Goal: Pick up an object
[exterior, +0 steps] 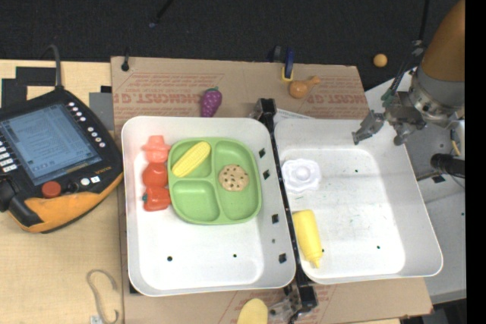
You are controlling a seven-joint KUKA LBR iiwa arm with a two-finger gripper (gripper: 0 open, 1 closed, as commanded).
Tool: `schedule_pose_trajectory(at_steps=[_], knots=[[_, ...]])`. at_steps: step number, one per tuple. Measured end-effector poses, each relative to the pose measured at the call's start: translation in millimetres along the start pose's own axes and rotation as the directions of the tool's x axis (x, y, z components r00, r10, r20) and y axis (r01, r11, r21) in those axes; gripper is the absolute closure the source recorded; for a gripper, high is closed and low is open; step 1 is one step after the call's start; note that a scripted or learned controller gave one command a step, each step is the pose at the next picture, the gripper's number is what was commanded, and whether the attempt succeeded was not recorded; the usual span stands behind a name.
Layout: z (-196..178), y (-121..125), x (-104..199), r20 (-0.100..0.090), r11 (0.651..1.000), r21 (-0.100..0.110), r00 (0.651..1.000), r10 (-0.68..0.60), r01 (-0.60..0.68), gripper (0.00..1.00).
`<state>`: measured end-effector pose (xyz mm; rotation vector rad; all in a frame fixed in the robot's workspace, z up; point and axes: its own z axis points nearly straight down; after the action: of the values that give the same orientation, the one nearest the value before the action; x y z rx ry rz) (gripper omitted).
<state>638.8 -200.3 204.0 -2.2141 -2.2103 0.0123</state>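
Dark carpet with loose cables lies behind the bench, where two shallow white bins sit side by side on printed brown cardboard. At the far right the grey arm with its orange band hangs over the far right corner of the right-hand bin (425, 262). Its two-finger gripper (383, 129) is spread apart and holds nothing.

For a pick, the likeliest thing looks to me the yellow plastic mustard-style bottle (307, 237), lying on its side at the near left of the right bin, against the dividing wall. I would guess it light, stiff and a little slippery — best taken across its middle, fingers square to its length. Just beyond it lies a flat white round lid-like piece (301, 174), pale against the floor and probably awkward to pinch.

The left-hand bin (197, 269) holds a green divided plastic tray (199, 205) with a toy corn cob (189, 158) and a cookie (234, 177), and an orange-red toy figure (156, 172) beside it.

Writing on the cardboard (163, 97) is upside down — I cannot read it with confidence.
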Motion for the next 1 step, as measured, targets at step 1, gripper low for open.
schedule_pose_trajectory(at_steps=[1], knots=[[-8.9,2.7,-0.3,0.003,1.000,-0.014,1.000,-0.002,0.002,0.00]])
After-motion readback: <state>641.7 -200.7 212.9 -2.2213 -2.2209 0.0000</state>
